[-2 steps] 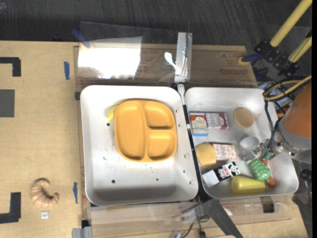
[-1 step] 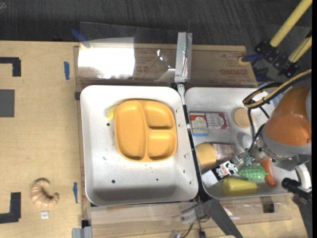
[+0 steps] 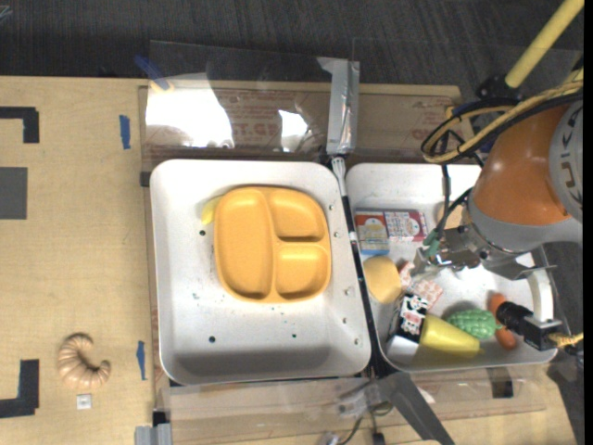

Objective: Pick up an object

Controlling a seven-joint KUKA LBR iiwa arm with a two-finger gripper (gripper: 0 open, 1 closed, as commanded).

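Camera view, slanted down: objs for picking all lie in the right bin, w/ the pincer low over its middle. It sits just beside a pale yellow rounded lump and just behind a small black-white-red patterned box. Can't tell how far the pincer is open, or whether it has hold of anything; that spot is too small and cluttered to read. The patterned box lies near the bin's front-left corner and touches a yellow cone-shaped obj along the front wall. A green bumpy obj rests against the cone's right end, w/ a small orange piece just right of it. A flat red-and-white printed packet lies behind the lump, near the wall btwn the bins. The arm, orange band uppermost, comes in from the right and covers the bin's right part. The left bin touches the right one and holds an orange-yellow divided plate w/ three compartments, approx centred and lying flat. A clear plastic sheet catches glare behind both bins. On the pale wooden worktop, well apart from the bins at front left, lies a curled tan-pink obj. Blue tape bits and black tape marks sit farther back.
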